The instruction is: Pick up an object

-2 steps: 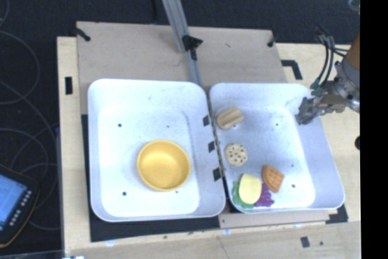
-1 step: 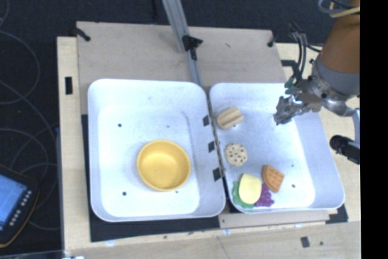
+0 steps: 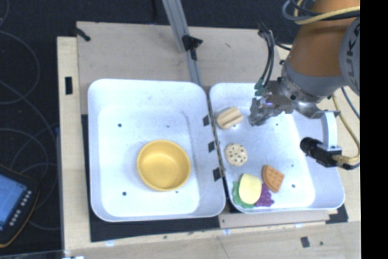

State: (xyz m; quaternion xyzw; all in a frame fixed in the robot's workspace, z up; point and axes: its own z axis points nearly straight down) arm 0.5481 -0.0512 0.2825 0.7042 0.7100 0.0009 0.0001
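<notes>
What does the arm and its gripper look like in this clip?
The arm is bulky and rounded, with an orange section above a grey wrist housing. Thin cables loop over its top, and a dark cable runs down its left side. The gripper is a small dark grey metal assembly under the wrist.

We count two white bins (image 3: 97, 130), one yellow bowl (image 3: 163, 164), and four toy food pieces (image 3: 230, 117).

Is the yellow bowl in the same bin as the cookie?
No, the yellow bowl sits in the left bin, while the cookie lies in the right bin.
</notes>
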